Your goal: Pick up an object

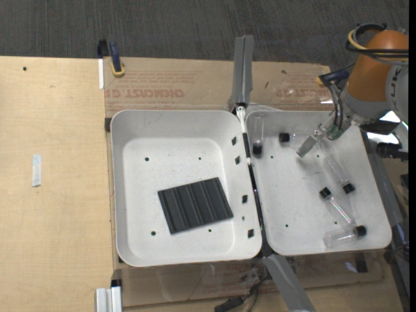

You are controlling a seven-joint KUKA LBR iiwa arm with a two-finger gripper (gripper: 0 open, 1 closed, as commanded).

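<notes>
In the right bin (364, 239) lie several clear plastic tubes with black caps: one upright-looking tube (257, 140) stands hard against the left wall at the far end, a small black cap (284, 137) sits alone a little to its right, two more tubes (337, 174) cross the middle of the bin with their caps (348, 188) toward the near side, and another tube (342, 236) lies along the near right corner. The gripper (307, 147) hangs over the far half of this bin, pointing down and to the left, its tip a pale grey wedge just beside the far end of the middle tubes; from here I cannot tell whether the fingers are open or closed, nor whether they touch anything, and nothing shows between them. The arm (370, 77) comes in from the far right, its orange band bright above the wrist, with cables looping around it. Nothing lies between the gripper's tip and the tubes below it. The left bin (123, 194) holds a dark ribbed rectangular mat (195, 205), lying flat and turned a little askew, well apart from the tubes. Both bins rest on a brown cardboard sheet (169, 86) on the desk (52, 174), with a small grey strip (36, 171) far to the left and a blue-and-yellow clamp (114, 60) at the cardboard's far left corner.
</notes>
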